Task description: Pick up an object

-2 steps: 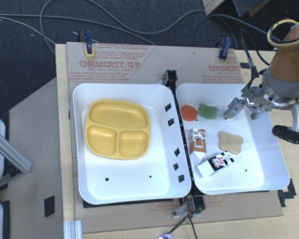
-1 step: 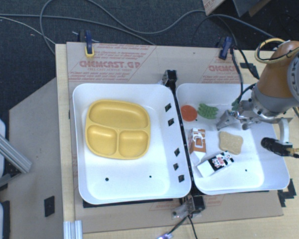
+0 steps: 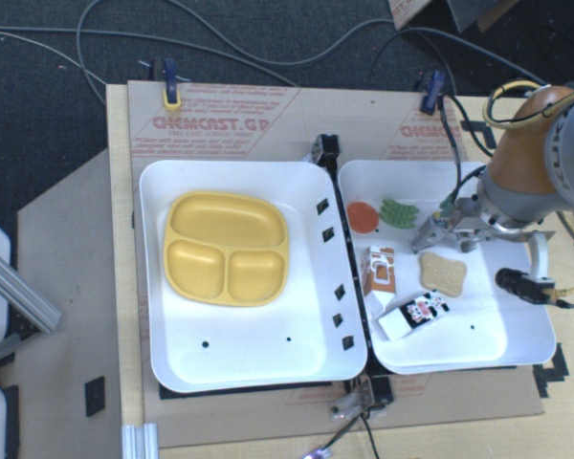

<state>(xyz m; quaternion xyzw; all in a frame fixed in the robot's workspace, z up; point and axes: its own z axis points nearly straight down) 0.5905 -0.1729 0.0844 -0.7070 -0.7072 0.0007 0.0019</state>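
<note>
Starting at the left of the frame, we've got the left bin [image 3: 163,285] with a yellow divided plate [image 3: 227,248] sitting in its upper half, nothing else going on there.

Move right past the black divider and we hit the right bin [image 3: 517,347], which is where all the pickable stuff lives: an orange disc [image 3: 364,217] and a green toy [image 3: 398,212] near the top, an orange-and-white packet [image 3: 380,269] below them, a tan bread-like slice [image 3: 443,273] in the middle, and a black-and-white box [image 3: 412,315] toward the lower edge.

The gripper [image 3: 444,236] is down low at the right of the frame, right above the bread slice's top edge. Honestly we can't tell how its jaws stand from this angle. Every object looks like it's lying on the bin floor, so we'd say nothing is picked yet. The grab and the lift are both left to do.
</note>
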